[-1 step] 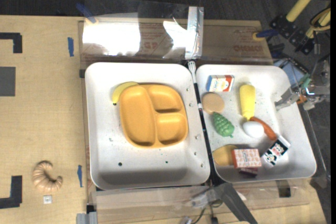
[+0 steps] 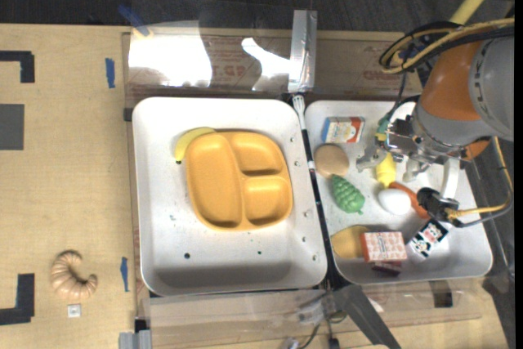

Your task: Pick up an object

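Yellow toy (image 2: 385,170) sits in the right bin (image 2: 478,257), just under my gripper (image 2: 395,156). Whether my fingers are open or closed, I cannot tell.

A single fixed camera looks down at a slant from above the light wooden bench (image 2: 57,176), far enough to take in both shallow white plastic bins (image 2: 155,200) side by side at centre. The grey arm with the orange band (image 2: 458,86) enters from 3 o'clock; dark floor lies toward 12 o'clock.

Grey arm (image 2: 500,86), orange band, yellow-black cables.
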Tool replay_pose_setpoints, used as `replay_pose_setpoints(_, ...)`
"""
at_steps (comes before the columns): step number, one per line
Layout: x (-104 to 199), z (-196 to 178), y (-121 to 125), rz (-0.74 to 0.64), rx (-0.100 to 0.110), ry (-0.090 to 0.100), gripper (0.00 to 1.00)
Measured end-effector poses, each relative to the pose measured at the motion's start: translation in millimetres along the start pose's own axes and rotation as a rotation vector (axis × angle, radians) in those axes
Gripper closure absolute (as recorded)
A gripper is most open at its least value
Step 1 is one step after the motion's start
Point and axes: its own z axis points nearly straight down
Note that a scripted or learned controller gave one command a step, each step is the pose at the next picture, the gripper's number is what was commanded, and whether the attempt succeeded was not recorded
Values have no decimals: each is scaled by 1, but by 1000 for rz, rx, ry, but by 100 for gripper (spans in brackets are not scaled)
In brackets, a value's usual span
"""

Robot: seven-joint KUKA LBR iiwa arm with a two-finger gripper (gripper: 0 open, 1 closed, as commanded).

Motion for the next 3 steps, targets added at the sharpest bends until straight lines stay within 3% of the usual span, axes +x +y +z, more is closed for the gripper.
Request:
replay_pose_setpoints(1, 2, 39, 26, -283, -11, -3, 0)
replay_pose_setpoints(2, -16, -74, -17, -278, -20, -4, 0)
replay_pose_setpoints(3, 22, -63, 10, -60, -11, -2, 0)
